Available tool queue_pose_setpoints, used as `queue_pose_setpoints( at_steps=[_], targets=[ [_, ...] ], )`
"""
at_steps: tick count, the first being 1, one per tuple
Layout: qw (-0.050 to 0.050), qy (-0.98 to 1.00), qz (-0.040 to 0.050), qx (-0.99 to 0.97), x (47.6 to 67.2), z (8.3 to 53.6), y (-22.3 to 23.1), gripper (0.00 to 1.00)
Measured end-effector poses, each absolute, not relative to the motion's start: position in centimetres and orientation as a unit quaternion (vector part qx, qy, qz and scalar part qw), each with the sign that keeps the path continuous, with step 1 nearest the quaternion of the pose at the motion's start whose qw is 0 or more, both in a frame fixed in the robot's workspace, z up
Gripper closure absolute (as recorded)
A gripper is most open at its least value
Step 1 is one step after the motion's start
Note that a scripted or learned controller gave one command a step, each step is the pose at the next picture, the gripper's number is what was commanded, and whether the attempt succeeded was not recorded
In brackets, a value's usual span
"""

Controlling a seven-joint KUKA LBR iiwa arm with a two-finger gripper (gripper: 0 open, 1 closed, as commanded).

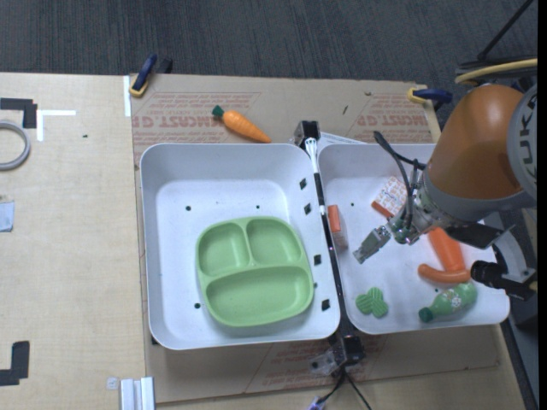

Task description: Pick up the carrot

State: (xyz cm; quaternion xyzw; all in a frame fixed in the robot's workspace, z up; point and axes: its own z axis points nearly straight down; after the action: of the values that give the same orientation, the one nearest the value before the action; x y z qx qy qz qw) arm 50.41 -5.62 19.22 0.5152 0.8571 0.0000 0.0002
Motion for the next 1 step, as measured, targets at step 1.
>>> queue_pose_setpoints(
  at_steps=[1],
  targets=[
    [0.000, 0.876, 0.0002, 0.482, 49.68, 19.23, -2.39, 0.00]
  ],
)
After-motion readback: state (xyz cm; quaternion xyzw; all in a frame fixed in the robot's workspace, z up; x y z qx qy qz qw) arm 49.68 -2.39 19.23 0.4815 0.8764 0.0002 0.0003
